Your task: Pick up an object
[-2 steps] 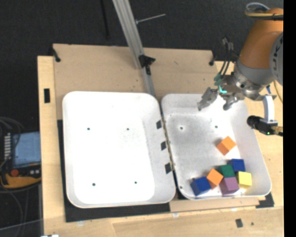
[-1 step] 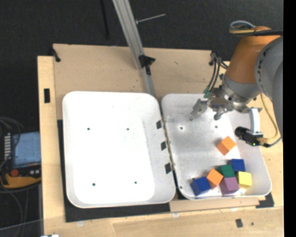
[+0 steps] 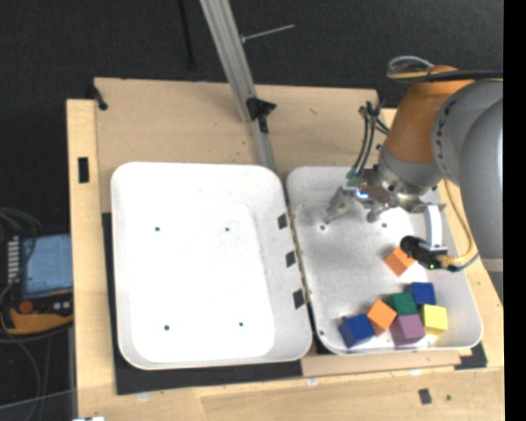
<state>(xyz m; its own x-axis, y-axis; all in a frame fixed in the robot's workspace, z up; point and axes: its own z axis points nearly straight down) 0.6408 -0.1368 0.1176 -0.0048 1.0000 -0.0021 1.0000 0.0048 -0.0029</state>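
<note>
The left bin [image 3: 197, 261] sat bare. In the right bin [image 3: 333, 244], the hand [image 3: 355, 202] hovered at the far end (fingers spread, nothing between them), well apart from the near-right blocks [image 3: 394, 318]; it needed to drop squarely over one.

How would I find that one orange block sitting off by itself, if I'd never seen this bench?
Look in the right-hand white bin, the one under the robot's arm. Along its near edge lies a huddle of coloured blocks. The lone orange block sits apart, farther back toward the arm, touching no other block.
</note>
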